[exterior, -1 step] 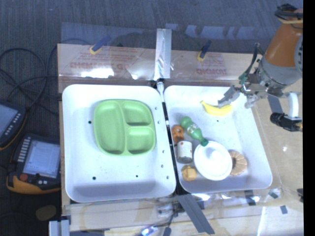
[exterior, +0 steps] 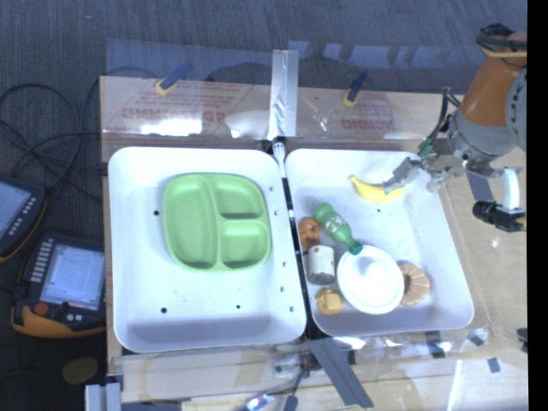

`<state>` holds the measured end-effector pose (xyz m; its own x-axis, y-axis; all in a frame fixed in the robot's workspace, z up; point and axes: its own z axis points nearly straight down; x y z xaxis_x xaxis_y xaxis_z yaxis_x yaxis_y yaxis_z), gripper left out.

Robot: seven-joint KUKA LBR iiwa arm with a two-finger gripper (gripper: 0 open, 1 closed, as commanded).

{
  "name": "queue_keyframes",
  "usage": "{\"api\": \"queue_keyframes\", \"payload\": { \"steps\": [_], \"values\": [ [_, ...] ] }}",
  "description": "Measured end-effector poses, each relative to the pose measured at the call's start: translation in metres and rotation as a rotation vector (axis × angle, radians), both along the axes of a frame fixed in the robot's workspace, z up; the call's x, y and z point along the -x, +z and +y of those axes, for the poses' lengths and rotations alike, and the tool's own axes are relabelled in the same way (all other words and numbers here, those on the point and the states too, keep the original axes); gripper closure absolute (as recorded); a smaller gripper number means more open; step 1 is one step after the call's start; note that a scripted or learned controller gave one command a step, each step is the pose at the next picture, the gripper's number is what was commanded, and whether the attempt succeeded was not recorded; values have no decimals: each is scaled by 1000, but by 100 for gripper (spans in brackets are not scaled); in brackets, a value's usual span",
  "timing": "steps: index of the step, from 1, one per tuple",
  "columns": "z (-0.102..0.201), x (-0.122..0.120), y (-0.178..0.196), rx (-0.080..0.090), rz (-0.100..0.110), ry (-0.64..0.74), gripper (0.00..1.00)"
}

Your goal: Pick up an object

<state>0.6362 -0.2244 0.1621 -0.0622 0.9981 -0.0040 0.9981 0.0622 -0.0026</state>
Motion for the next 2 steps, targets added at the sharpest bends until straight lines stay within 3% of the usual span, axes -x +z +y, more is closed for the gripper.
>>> {"api": "queue_keyframes", "payload": {
  "steps": [1,2],
  "values": [
    [5,31,-29,-6,-2,-112,0],
    [30,46,18,-4,-2,-139,0]
  ]
}}
